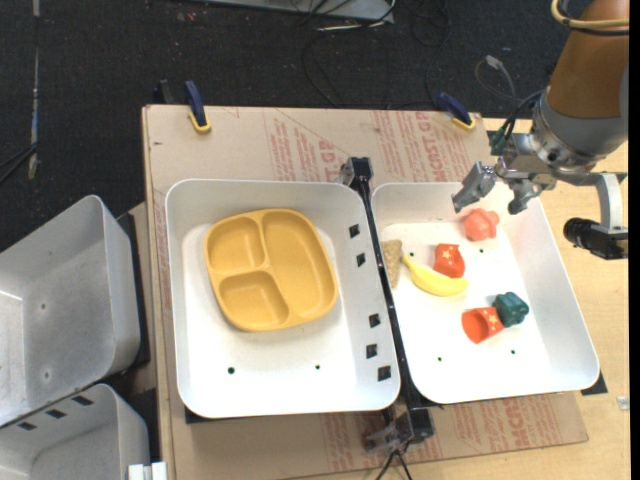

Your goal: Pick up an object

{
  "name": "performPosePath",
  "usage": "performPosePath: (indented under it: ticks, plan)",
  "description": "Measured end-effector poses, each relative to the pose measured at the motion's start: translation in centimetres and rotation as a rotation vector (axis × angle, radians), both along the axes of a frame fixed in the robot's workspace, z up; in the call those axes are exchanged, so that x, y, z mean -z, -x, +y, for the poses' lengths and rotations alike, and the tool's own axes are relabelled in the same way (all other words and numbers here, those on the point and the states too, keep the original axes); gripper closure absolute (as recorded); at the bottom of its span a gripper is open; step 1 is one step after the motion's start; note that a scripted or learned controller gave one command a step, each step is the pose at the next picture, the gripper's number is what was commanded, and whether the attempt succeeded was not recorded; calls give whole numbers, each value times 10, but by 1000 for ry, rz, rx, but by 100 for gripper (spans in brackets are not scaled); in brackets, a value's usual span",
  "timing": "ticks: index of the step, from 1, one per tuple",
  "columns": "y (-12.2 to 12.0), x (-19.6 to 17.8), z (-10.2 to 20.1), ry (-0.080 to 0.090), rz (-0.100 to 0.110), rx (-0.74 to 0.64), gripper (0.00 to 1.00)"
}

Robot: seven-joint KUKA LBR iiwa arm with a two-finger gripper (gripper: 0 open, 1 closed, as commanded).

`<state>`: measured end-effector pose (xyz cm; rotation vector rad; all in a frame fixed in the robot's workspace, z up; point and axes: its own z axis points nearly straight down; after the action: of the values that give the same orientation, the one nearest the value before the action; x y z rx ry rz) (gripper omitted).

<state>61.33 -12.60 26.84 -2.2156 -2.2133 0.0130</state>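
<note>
- Now we hold our gripper (493,194) spread and empty above the right bin (560,298), its far edge.
- Directly beneath its fingertips we see the pink object (480,224), nearest of all.
- Nearby lie a red piece (449,259) and banana (433,280); nothing blocks our descent.
</note>
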Motion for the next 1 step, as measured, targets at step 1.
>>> performPosePath:
  ticks: [1]
  plan:
    - [-2,-8,0,1,-13,-2,0]
